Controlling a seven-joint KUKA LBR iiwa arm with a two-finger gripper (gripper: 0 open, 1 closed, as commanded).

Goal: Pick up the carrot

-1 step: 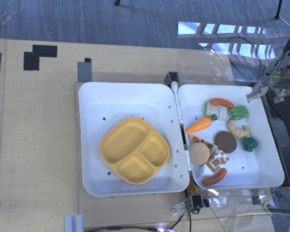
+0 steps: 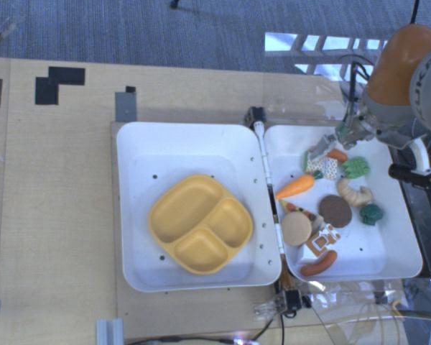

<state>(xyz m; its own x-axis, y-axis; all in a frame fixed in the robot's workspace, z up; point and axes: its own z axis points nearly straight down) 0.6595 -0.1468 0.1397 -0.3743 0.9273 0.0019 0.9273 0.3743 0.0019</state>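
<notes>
The wooden bench (image 2: 50,214) bears two white bins (image 2: 136,192) side by side.

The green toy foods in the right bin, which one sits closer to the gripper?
The paler green piece at the bin's upper right, just below the gripper. The darker green one lies lower, near the right wall, past the croissant.

You're looking at a pale wood-look worktop (image 2: 50,214), matt and smooth. Both white bins (image 2: 140,264) read as smooth plastic with a soft sheen. The yellow divided plate (image 2: 200,223) is matt plastic. Your carrot (image 2: 296,187) looks like smooth moulded plastic, as does the sausage (image 2: 319,264). Blue ribbed carpet (image 2: 201,20) lies beyond.
</notes>
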